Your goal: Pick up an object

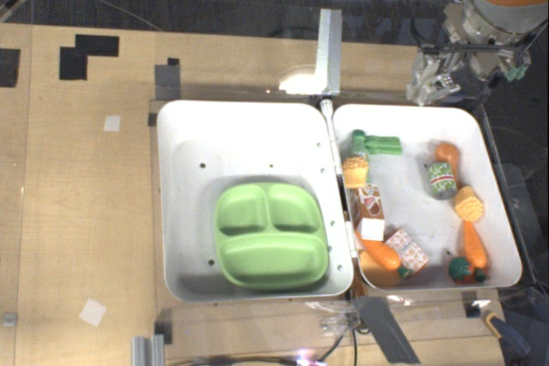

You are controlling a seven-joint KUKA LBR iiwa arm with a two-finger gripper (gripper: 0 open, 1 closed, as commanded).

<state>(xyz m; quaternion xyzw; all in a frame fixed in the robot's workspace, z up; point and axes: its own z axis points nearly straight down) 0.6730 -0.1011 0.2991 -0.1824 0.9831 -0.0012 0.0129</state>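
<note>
Well below hand [431,87], small can [443,179].

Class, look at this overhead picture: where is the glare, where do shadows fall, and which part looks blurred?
Camera view: glare whitens the bench just above the left bin; a soft shadow lies along the green tray's lower left; the end effector looks slightly blurred, while the toys stay sharp.

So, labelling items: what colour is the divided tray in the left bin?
Light green tray, clearest in the camera view.
</note>
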